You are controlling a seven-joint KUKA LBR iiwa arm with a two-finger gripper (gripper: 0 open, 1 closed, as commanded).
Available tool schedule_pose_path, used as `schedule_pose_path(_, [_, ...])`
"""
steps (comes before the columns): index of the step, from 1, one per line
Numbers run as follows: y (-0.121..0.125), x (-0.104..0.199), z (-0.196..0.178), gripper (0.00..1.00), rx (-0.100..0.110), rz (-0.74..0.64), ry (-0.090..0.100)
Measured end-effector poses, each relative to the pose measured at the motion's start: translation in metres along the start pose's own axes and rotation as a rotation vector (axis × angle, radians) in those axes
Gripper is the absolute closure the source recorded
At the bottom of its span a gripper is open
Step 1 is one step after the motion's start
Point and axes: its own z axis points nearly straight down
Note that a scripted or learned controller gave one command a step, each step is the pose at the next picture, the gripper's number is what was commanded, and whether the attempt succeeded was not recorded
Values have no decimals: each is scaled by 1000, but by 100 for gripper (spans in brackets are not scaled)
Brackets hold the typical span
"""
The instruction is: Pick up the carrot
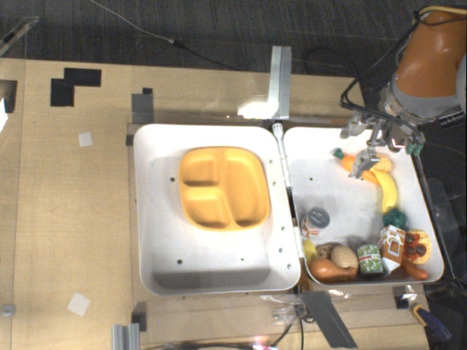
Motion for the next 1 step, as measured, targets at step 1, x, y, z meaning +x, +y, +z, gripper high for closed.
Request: schedule_pose_path(1, [-40,4,104,0,2,27,-6])
